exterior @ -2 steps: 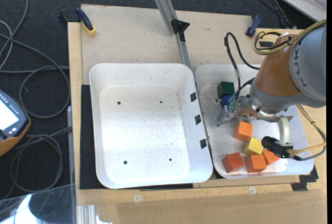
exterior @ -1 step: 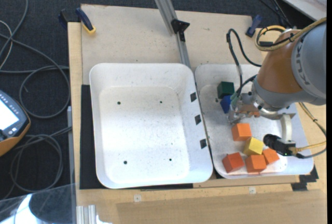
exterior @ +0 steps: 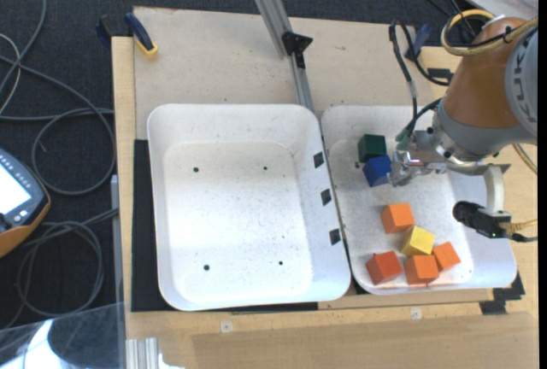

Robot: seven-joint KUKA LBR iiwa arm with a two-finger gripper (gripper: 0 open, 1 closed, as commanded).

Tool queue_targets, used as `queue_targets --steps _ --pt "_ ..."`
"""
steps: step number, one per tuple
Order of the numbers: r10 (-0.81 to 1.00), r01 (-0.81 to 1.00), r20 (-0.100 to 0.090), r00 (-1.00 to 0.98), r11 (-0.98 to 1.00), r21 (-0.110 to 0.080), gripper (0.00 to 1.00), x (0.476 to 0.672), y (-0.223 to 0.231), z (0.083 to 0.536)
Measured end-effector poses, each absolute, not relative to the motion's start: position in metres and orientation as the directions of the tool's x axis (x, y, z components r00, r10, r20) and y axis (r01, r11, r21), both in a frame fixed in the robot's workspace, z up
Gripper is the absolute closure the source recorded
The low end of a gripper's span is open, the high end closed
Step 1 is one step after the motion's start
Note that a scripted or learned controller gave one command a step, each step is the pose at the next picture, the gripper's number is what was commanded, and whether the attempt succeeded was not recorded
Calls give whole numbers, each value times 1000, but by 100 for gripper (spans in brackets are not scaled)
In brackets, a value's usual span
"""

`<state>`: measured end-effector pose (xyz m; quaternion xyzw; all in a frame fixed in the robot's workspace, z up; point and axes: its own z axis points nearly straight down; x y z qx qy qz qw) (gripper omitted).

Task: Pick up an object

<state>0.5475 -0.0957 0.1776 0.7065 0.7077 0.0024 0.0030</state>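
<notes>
Tool (exterior: 402, 173) position as I read it: low in the right bin (exterior: 483, 273), just beside the blue cube (exterior: 376, 172); I cannot tell its opening or whether it has hold of anything. Nearest the camera, three orange cubes (exterior: 385, 266) (exterior: 420, 269) (exterior: 446, 255) and a yellow cube (exterior: 418, 240) cluster together. Beyond sit another orange cube (exterior: 397, 217), then the blue cube touching a green cube (exterior: 372, 144). Left bin (exterior: 171, 128) adjoins on the surface (exterior: 214, 51).

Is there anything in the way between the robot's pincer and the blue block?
Nothing visible is. The pincer is right beside the blue block in the right bin, with no block between them. The green block sits just behind the blue one, touching or nearly so. The orange and yellow blocks lie nearer the front.
</notes>
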Motion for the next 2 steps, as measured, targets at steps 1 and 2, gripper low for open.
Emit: queue_targets --steps 1,2 --pt "1000 1000 -1 -2 2 7 100 550 -95 221" --pt "1000 1000 -1 -2 2 7 100 552 -95 271"
